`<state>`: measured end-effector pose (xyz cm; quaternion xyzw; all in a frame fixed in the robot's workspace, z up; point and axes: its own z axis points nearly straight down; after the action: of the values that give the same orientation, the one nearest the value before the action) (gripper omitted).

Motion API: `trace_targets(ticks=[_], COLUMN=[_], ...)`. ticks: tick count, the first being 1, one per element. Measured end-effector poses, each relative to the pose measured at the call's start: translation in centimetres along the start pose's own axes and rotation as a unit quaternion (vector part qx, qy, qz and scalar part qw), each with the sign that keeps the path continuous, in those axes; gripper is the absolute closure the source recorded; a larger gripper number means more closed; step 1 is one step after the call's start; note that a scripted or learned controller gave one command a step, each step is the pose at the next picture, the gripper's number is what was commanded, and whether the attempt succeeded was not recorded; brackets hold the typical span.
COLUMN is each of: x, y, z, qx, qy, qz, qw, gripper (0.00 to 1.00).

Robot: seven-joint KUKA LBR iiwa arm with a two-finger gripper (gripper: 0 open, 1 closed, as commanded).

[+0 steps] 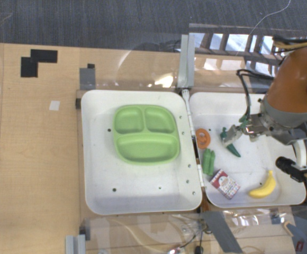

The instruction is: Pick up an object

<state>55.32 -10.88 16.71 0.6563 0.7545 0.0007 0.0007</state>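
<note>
Jaws (228, 137) low in right bin (249, 102), possibly pinching green piece (233, 150); grip state unclear, cannot tell. Banana (263, 187) at five o'clock untouched. Lift not yet done.

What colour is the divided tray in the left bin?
Light green; the divided tray shows plainly in the camera view, in the left bin.

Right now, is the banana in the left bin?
No. The banana lies in the right bin, near its front right corner; the left bin bears a green divided plate.
</note>
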Motion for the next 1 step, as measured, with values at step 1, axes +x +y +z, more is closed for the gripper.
trace_targets(ticks=[1], x=[-3.52], y=[4.65], z=[7.58], qx=[-0.007], qy=[-0.003], qz=[-0.022], qw=[0.9997], gripper=[0.0])
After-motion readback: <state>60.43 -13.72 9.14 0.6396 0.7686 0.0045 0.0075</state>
